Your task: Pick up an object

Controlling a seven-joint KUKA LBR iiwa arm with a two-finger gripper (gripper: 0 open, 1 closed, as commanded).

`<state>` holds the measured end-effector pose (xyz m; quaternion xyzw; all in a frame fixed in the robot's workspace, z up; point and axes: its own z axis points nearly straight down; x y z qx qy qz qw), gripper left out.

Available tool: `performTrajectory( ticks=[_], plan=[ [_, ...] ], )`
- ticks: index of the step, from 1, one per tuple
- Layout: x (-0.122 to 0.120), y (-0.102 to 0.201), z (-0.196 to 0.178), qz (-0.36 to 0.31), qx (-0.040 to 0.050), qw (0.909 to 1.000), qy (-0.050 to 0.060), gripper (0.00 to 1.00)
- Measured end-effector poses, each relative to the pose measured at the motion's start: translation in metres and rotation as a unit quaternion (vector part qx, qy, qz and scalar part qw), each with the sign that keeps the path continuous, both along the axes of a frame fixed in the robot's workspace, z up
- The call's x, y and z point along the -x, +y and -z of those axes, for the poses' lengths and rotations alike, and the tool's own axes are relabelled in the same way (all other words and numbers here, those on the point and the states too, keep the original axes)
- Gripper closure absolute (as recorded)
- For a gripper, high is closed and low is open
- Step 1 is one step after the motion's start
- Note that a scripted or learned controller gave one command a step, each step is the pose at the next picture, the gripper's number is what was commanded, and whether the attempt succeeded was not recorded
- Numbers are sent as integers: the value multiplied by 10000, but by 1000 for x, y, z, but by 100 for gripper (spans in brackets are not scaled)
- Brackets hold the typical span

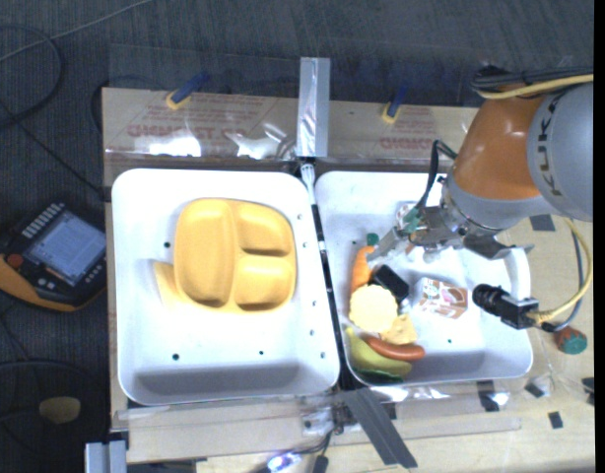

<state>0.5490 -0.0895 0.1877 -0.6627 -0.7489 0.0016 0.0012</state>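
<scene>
While I hang over the right bin, this is what lies about my jaws.

Gripper (413,233): my metal wrist gear, grey and black with a green spot, low inside the right bin; whether my jaws are apart or together I cannot tell, for my own wrist hides them.
Arm (504,156): smooth orange band, rounded, with glossy grey casing above it, reaching in from the right.
Right bin (500,358): shallow, white, hard plastic, rounded corners; I am over its upper middle.
Carrot (361,267): orange, tapered, smooth, just left of and below my jaws, by the bin's left wall.
Black block (389,280): dark, boxy, matte, just below my jaws, touching the pale round piece.
Pale round piece (372,308): cream yellow, domed, soft-looking, below the block.
Banana (373,359): yellow-green, curved, at the bin's near edge, well below my jaws.
Sausage (394,349): red-orange, glossy, lying across the banana.
Printed packet (442,298): small, white with brown print, flat, below and right of my jaws.
Left bin (135,363): same white plastic, well to my left.
Yellow tray (234,252): moulded, three compartments, smooth, in the left bin.
Bench (564,254): pale wood, with scraps of dark tape.
Floor (46,87): dark carpet, with cables.
Handheld pendant (56,254): grey screen, orange body, on the floor.
</scene>
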Motion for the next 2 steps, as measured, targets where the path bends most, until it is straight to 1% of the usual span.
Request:
performTrajectory(
  ticks=[1, 2],
  plan=[
    [0, 0, 0, -2, -2, 10000, -1, 0],
    [-23, -9, 98, -423, 4, 9991, -70, 0]
  ],
)
